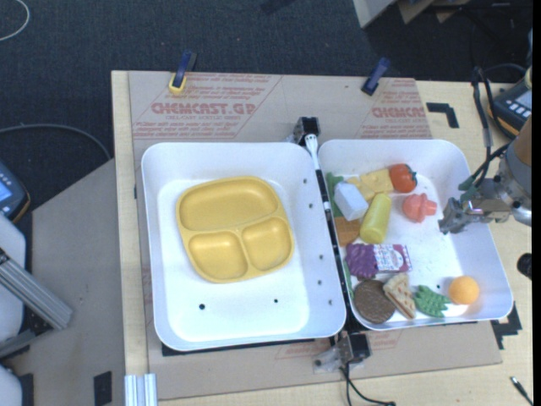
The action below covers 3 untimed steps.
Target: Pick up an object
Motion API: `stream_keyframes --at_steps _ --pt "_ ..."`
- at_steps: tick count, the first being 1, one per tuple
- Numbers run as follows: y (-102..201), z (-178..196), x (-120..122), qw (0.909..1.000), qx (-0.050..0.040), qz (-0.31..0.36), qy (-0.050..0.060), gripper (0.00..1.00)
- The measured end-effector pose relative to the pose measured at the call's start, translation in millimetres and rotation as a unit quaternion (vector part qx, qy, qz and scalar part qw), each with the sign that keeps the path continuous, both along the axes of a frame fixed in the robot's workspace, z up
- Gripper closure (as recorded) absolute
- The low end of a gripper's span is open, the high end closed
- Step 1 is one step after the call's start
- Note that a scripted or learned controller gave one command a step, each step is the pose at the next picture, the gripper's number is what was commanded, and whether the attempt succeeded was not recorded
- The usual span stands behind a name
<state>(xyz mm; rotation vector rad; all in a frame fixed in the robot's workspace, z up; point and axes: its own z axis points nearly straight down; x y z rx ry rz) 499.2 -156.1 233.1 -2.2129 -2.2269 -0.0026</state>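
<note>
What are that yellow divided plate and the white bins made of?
The yellow divided plate looks like moulded plastic, matte with a soft sheen and rounded compartment edges. The white bins also seem plastic: thin, smooth, glossy walls with rounded corners.

Toy foods lie jumbled in the right bin (473, 252): yellow bottle (376, 216), orange ball (463, 290), brown cookie (373, 301).

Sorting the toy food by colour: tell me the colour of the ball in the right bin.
Orange; the ball shows plainly in the camera view.

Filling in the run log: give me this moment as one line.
gripper: over right bin, right side, nothing seen held | nearest: pink toy | yellow tray: in left bin
</note>
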Motion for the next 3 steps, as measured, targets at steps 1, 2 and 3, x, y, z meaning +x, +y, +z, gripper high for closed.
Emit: stream_keyframes --at_steps 1,2,3 --pt "53 7 5 1.0 0.0 0.0 0.0 1.0" --pt "100 9 11 1.0 -0.0007 0.0 -0.001 1.0" --pt "151 7 29 1.0 -0.0009 0.0 -0.002 1.0"
